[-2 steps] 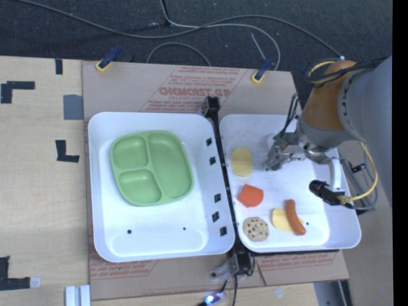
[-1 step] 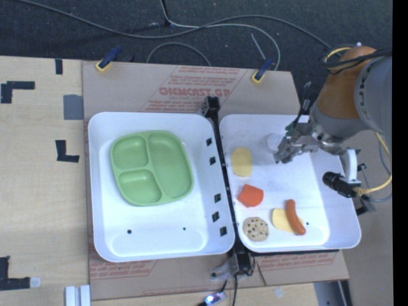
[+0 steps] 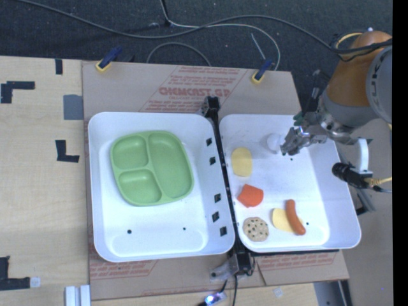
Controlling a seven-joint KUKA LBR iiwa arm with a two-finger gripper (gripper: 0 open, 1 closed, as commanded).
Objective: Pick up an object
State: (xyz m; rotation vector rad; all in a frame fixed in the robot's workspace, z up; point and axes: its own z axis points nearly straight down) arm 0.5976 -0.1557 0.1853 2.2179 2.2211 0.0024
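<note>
The right bin (image 3: pixel 331 231) holds several toy foods: a pale yellow piece (image 3: pixel 241 161), an orange-red piece (image 3: pixel 250 196), a chocolate-chip cookie (image 3: pixel 255 229), a yellow wedge (image 3: pixel 280 219) and a red sausage (image 3: pixel 294 217) lying against it. A small white object (image 3: pixel 275 143) rests near the bin's back. My gripper (image 3: pixel 292 143) hangs over the back right part of this bin, just right of the white object, pointing down. Nothing is visible between its tips.
The left bin (image 3: pixel 102 183) carries a green divided plate (image 3: pixel 152 167). Black clips run along the divider (image 3: pixel 218 183) between the bins. Cardboard lies under both bins, and cables trail across the dark floor behind.
</note>
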